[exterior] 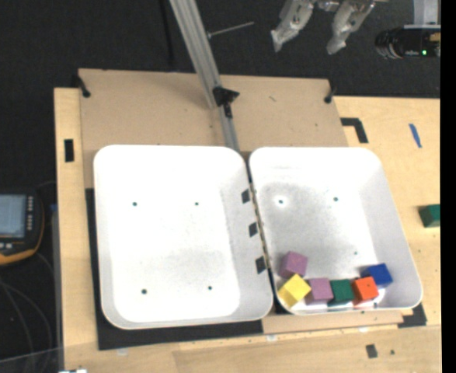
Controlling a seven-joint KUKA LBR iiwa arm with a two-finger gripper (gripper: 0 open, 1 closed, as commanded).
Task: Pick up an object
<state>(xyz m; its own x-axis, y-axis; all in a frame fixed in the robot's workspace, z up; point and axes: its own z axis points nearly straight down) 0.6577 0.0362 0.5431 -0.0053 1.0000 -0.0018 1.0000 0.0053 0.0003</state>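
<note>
Overhead, open pincer [315, 34] hangs beyond bins [173, 231].

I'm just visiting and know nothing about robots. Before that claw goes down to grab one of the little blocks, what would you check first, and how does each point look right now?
1. Claw carries nothing: ok, two fingers spread apart with nothing between them.
2. Blocks to pick from: ok, several lie in the right bin.
3. Claw above a block: not ok, it hangs beyond the far edge of the bench, away from both bins.
4. Blocks easy to grip: not ok, they crowd against the bin's near wall; the purple block has the most room.
5. Path down: ok, nothing stands over the right bin.
6. Block heights: cannot tell from this slanted view.
</note>
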